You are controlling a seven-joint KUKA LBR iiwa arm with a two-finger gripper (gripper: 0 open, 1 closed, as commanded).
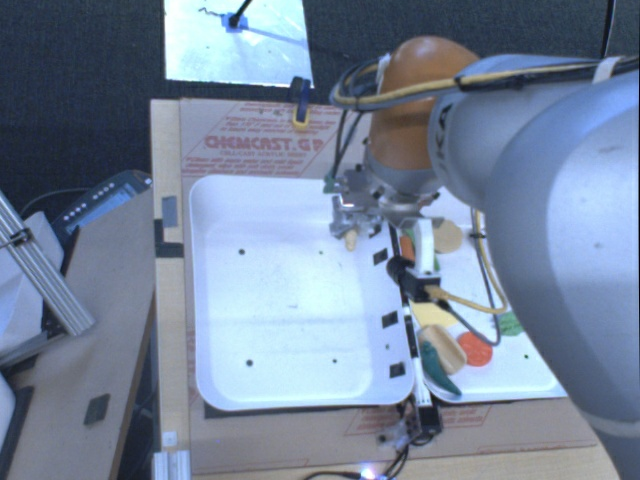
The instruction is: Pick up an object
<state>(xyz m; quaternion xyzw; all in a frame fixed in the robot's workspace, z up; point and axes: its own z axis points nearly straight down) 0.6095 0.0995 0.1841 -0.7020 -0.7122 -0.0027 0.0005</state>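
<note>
You see the arm [540, 168] reaching in from the right, with its gripper [352, 226] low over the far right corner of the left bin [280, 298], just beside the wall that bin shares with the right bin [505, 373]. You cannot tell whether the claw is spread or pressed together, because its tip is too small and cluttered to read. A small tan bit [350, 239] shows right under the gripper, and you cannot tell whether it is pinched or simply lies beneath. The things you could pick lie in the right bin, partly hidden by the arm. There is a pale tan round piece [447, 236] at the far end and a yellow piece [430, 315] near the middle by the shared wall. An orange-red disc [476, 352] lies closer to the near end, a green piece [510, 324] sits at the arm's edge, and a teal piece [438, 378] is in the near corner.
</note>
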